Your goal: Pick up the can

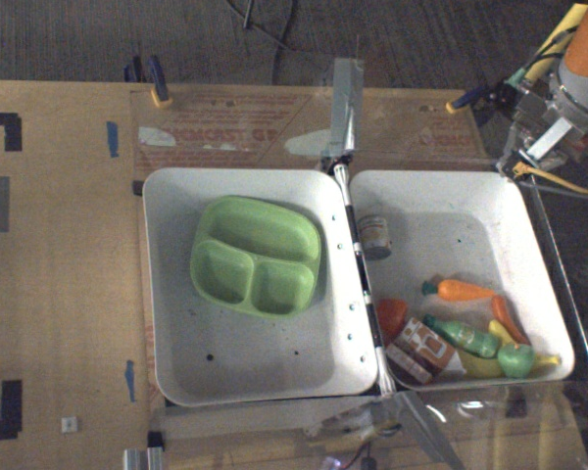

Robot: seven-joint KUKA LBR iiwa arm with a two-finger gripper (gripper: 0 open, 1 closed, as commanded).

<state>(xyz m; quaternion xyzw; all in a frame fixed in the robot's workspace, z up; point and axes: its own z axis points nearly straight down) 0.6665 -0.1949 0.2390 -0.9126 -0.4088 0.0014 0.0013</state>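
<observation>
- The can lies against the left wall of the right bin, just beside the divider, with bare floor to its right.
- Toy food crowds that bin's near corner.
- A green tray sits in the left bin.
- The gripper hangs over the right bin's far right corner, well apart from the can; whether it is open I cannot tell.

Green tray in left bin; carrot, bottle in right bin.
</observation>
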